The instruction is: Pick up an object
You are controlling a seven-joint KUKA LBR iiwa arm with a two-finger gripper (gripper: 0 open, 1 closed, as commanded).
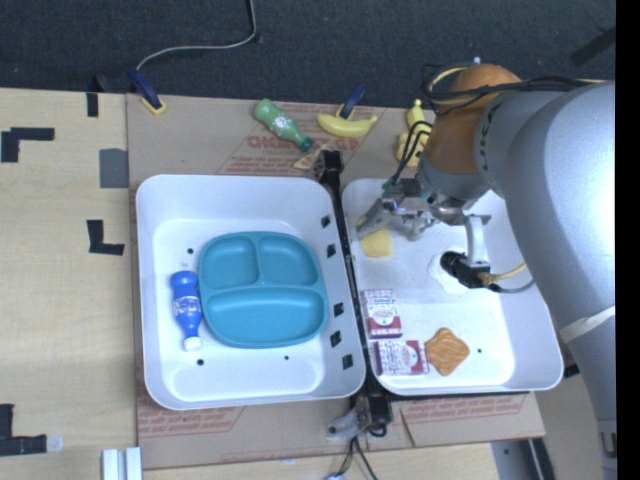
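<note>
Hovering my hand [385, 218] over the small pale-yellow rounded block [376, 243] in the right white bin [520, 363] | fingers look spread, nothing between | block seems light, smooth, slippery; I'd pinch its flanks

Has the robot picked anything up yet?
Not yet, it seems. Nothing is lifted: the pincer is low in the right bin, right beside a small yellow piece that lies on the bin floor. The two cartons and the cookie lie there too. Left to do: grip one thing and raise it.
</note>
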